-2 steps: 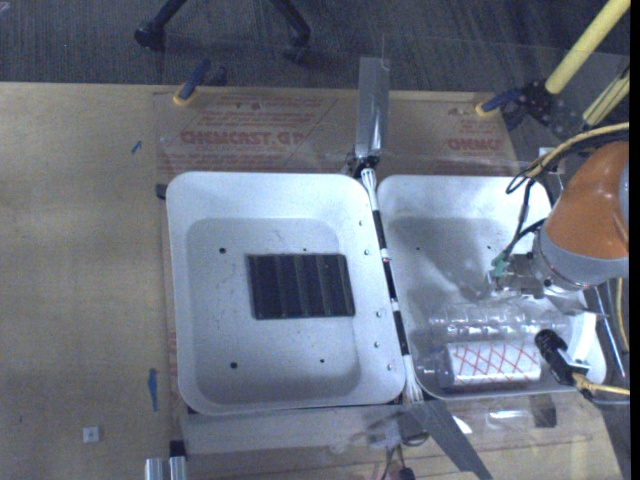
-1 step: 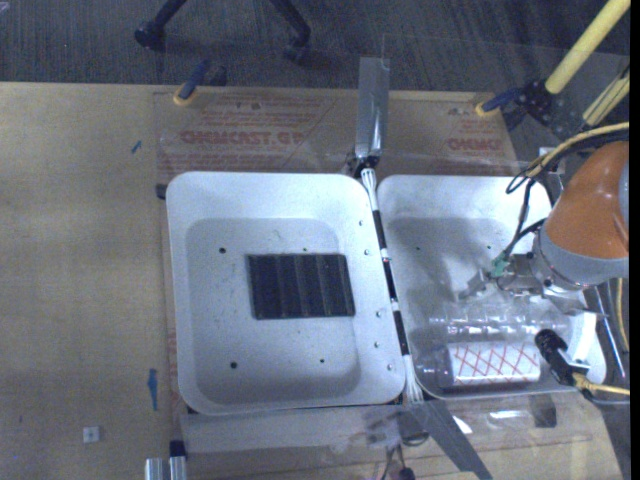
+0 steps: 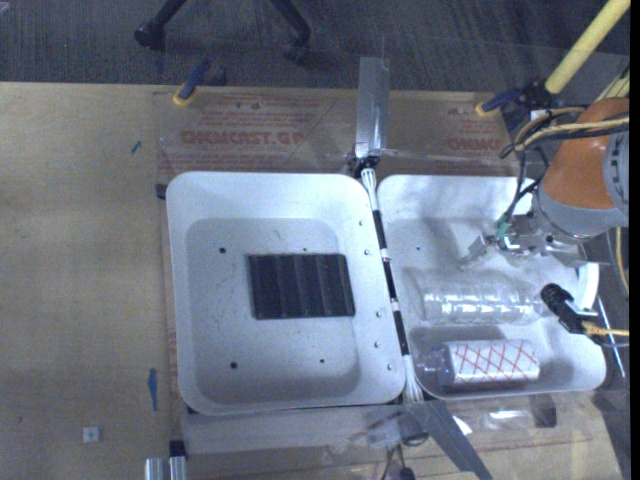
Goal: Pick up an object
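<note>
Clear, perhaps plastic bottle (image 3: 478, 305) on its side beside red-checked package (image 3: 490, 361)

White bins (image 3: 200, 208), black ribbed mat (image 3: 300, 286), red-and-white crosshatched packet (image 3: 490, 361).

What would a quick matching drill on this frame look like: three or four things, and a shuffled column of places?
Things:
1. dark ribbed mat
2. clear plastic bottle
3. red-and-white checked pack
4. tool

Places:
A. near edge of the right bin
B. middle of the left bin
C. above the far part of the right bin
D. middle of the right bin, lying on its side

Pairs: 1-B, 2-D, 3-A, 4-C
</note>
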`<state>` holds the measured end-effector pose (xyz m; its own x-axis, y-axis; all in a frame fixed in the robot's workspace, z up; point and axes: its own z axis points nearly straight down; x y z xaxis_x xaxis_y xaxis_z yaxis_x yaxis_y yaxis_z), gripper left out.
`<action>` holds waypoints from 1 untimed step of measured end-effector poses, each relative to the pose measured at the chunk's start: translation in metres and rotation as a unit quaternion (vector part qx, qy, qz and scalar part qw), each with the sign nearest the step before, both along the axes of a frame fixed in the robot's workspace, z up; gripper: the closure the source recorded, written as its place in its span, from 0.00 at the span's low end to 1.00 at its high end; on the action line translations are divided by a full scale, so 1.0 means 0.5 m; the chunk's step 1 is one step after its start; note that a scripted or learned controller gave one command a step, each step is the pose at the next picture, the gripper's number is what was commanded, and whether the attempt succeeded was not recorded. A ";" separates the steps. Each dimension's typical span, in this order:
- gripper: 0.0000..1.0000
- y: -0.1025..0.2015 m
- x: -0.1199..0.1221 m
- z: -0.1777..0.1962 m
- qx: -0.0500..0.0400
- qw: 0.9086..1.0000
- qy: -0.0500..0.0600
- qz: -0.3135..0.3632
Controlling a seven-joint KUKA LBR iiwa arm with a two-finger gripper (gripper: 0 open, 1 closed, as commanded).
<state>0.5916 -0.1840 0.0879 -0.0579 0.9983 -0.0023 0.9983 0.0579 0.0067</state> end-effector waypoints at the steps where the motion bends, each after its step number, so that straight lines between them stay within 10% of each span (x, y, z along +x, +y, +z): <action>1: 0.00 -0.003 -0.089 0.000 0.000 0.996 0.001 0.092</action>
